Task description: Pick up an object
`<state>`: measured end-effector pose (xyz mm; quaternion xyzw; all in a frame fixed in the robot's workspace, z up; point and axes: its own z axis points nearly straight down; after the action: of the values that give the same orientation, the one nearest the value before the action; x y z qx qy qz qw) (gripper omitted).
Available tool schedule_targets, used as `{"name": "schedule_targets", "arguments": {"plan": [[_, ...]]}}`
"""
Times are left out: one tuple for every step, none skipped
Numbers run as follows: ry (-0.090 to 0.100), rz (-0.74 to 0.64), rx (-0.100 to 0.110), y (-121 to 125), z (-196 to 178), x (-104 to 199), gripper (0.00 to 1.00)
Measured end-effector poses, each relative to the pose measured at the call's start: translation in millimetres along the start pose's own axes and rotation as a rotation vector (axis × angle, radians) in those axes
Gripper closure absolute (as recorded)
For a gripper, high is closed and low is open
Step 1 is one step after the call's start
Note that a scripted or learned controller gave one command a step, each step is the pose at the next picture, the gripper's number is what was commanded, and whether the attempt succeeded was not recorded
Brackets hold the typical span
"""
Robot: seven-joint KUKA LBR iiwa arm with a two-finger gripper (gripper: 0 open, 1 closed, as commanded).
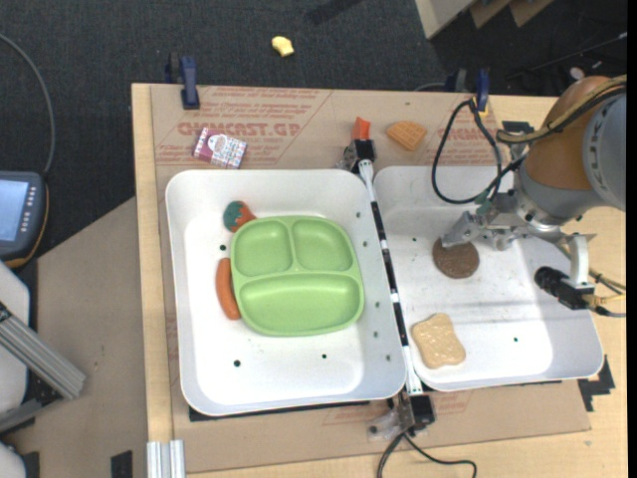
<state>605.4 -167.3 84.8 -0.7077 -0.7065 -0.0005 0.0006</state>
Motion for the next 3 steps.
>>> {"name": "schedule_targets", "arguments": {"plan": [[0.001, -0.002, 0.0, 51.1, -6.6, -49.4, 0.0], [0.0, -0.004, 0.002, 8.2, -51.0, -7.7, 0.0], [0.001, -0.004, 0.006, -13.0, 3.4, 25.5, 0.0]]}}
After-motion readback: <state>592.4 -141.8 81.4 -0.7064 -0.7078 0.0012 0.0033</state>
